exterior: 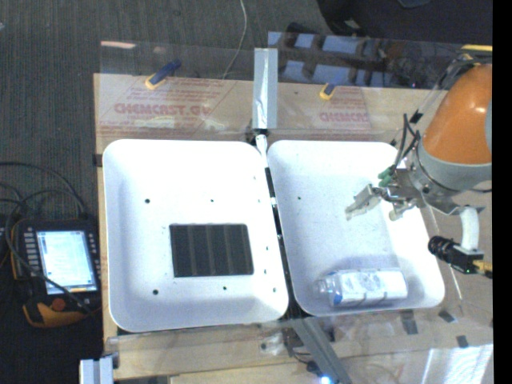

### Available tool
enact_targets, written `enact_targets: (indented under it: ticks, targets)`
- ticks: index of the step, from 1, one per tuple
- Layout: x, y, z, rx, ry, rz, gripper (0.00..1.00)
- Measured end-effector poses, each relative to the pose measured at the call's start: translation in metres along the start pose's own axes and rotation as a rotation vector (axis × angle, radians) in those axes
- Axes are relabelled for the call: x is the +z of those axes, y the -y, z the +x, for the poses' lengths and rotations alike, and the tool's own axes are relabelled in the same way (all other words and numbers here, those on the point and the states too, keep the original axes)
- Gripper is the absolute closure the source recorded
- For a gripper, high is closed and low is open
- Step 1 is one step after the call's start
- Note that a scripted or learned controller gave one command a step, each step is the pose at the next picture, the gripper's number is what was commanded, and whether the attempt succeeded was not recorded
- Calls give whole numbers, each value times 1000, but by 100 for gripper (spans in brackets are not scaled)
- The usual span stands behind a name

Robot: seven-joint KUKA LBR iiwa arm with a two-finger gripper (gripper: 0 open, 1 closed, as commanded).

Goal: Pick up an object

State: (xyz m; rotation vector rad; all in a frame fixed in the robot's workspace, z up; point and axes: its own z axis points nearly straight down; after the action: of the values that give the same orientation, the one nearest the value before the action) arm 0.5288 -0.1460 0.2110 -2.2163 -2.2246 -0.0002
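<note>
Bottle [362, 286] lies in right bin, below the gripper [370, 201].

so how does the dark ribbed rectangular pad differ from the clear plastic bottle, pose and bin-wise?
The dark ribbed rectangular pad lies flat in the left white bin; the clear plastic bottle lies on its side in the right white bin. The pad is near-black and opaque, the bottle pale and see-through. The pad sits mid-floor, the bottle against the near wall. Both rest apart from the gripper.
</note>
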Motion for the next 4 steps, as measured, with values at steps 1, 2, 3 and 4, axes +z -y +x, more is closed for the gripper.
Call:
enact_targets:
  ticks: [1, 2, 3, 4]
  targets:
    - [-77, 16, -21, 91, 3, -2, 0]
    - [-123, 40, -34, 264, 4, -2, 0]
    - [-205, 45, -50, 405, 4, -2, 0]
    - [-223, 45, -63, 532, 4, 0, 0]
